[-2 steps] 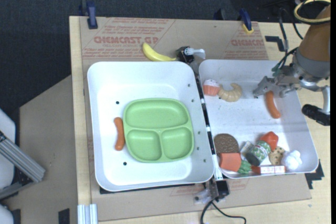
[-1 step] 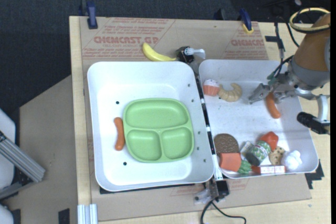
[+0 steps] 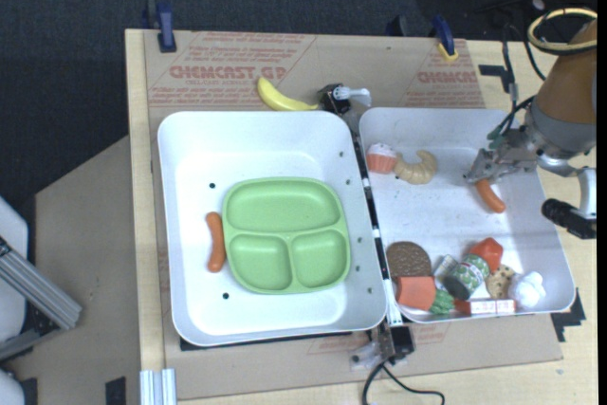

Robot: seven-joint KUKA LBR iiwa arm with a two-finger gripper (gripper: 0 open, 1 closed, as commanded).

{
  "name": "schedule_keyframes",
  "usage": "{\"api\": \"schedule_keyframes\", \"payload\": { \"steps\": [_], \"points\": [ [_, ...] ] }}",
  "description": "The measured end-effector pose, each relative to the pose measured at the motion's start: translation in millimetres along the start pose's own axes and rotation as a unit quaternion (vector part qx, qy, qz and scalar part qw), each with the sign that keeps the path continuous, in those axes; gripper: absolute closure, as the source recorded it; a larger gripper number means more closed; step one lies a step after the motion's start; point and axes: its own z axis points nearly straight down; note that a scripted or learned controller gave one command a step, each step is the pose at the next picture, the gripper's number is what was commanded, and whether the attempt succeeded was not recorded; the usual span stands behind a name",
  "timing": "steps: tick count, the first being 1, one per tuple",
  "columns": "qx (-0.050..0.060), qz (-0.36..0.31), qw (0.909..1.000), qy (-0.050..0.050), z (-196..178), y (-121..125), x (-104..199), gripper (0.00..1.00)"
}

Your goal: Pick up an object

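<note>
Nothing is lifted yet: your gripper (image 3: 493, 168) sits low in the right bin (image 3: 446, 123), just above a small orange sausage (image 3: 490, 195), its grip impossible to tell.

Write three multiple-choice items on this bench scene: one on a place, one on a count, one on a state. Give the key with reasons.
1. Where does the banana lie?
A. in the green tray
B. on the bench behind the left bin
C. in the right bin

2. How many compartments has the green tray?
A. two
B. three
C. five

3. How does the sausage in the left bin stand to the green tray?
A. beside it on the bin floor
B. inside its big compartment
C. balanced on its rim

Key:
1 B, the banana rests on the brown board past the bin's far rim.
2 B, one wide compartment and two smaller ones show.
3 A, it lies on white floor left of the tray.
</note>
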Motion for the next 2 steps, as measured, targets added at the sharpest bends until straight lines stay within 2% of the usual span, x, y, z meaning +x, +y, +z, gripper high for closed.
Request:
{"api": "schedule_keyframes", "payload": {
  "steps": [1, 2],
  "points": [
    [-0.002, -0.001, 1.0, -0.001, -28.9, 29.0, 69.9, 1.0],
    [0.0, -0.002, 1.0, 0.0, -92.3, -0.4, 149.8, 1.0]
  ]
}}
